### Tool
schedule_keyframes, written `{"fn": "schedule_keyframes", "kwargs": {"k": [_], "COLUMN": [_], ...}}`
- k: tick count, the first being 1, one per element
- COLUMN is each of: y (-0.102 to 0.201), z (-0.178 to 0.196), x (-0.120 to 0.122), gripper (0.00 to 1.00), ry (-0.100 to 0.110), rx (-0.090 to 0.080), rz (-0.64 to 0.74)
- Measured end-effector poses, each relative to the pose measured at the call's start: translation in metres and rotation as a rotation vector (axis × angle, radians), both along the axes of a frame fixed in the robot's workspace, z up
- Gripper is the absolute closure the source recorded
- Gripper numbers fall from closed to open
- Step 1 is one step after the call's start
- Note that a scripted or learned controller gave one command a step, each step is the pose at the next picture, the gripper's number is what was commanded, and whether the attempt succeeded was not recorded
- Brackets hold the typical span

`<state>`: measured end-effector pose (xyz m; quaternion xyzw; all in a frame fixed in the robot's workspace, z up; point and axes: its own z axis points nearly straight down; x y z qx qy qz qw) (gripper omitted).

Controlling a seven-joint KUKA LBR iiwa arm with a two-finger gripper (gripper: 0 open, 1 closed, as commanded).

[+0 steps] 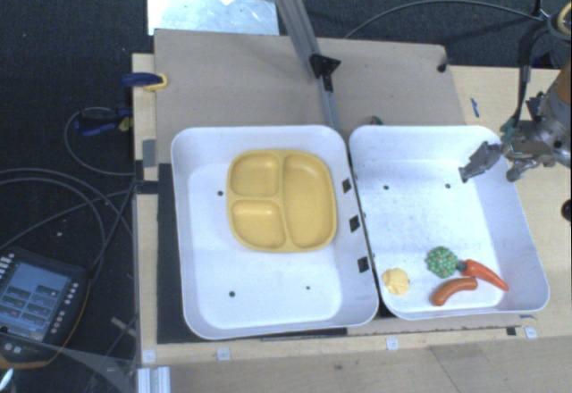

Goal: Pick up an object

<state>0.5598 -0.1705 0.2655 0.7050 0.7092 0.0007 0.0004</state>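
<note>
In the right bin, several small toy foods lie near the front edge: a green broccoli, an orange carrot, a reddish sausage and a small yellow piece. My gripper hangs over the right bin's far right side, well behind those foods. Its two fingers are spread apart, with nothing between them.
A yellow divided plate sits in the left bin. A slanted grey pole runs from the top down to the gap between the bins. Cables and a handheld pendant lie on the floor at left.
</note>
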Motion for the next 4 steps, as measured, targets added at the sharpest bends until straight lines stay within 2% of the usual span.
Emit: {"fn": "schedule_keyframes", "kwargs": {"k": [1, 4], "y": [0.0, 0.01], "z": [0.0, -0.143], "x": [0.0, 0.017], "gripper": [0.0, 0.0], "ry": [0.0, 0.004], "rx": [0.0, 0.0], "rz": [-0.001, -0.005]}}
